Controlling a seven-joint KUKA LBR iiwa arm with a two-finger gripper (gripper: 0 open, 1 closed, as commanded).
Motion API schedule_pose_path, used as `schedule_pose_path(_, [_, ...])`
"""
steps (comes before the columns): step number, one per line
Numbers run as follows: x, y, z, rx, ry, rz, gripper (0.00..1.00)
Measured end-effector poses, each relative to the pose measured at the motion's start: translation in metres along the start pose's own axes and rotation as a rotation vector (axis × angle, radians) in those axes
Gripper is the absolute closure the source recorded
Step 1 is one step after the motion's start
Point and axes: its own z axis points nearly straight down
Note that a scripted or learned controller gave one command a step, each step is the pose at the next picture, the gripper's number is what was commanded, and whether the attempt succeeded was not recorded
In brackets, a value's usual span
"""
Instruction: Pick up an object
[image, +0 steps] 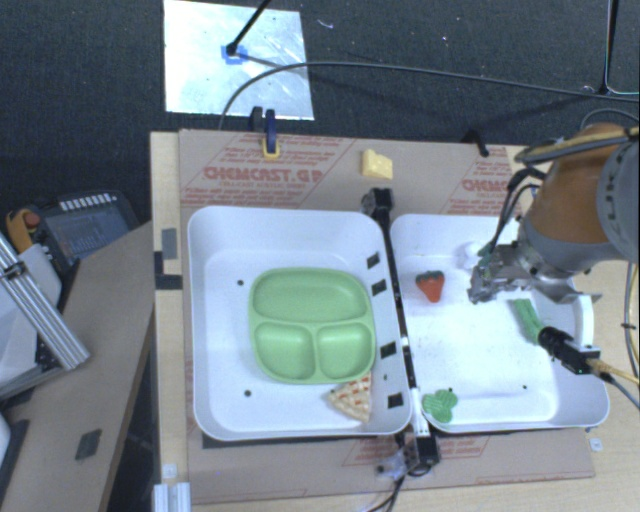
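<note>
now the arm's claw (484, 283) hangs low over the right bin (500, 405), near its upper middle; whether it is released or clenched cannot be told from this angle. a red strawberry (430, 286) lies just to its left, apart from it. a green stick-shaped piece (525, 316) lies beside the arm, and a green leafy piece (439, 405) sits at the bin's near edge. in the left bin (225, 300), a green divided plate (311, 324) rests with a pizza slice (352, 398) touching its lower right corner.

A grey arm (618, 205) with an orange band (570, 195), thin cables, and a small metallic tool (487, 283).
</note>
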Motion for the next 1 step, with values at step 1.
schedule_pose_path(1, [-0.0056, 0.0012, -0.0449, 0.001, 0.0, 0.0, 1.0])
